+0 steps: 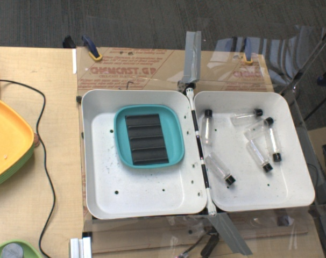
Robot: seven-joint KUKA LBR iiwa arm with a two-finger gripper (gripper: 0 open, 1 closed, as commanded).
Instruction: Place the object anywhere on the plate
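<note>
Bench holds teal plate in left bin, clear tubes in right bin; gripper state unknowable.

Left bin contains a teal plate carrying a ribbed black block. Right bin contains several clear tubes with black caps, lying scattered. Yellow dishes and a black cable rest on the worktop.

This looks like a robotics lab or test workshop. Two white bins sit side by side on a wooden table, backed by taped cardboard held with clamps. Left of the bins a black cable trails across the table; beyond lies grey carpet.
</note>
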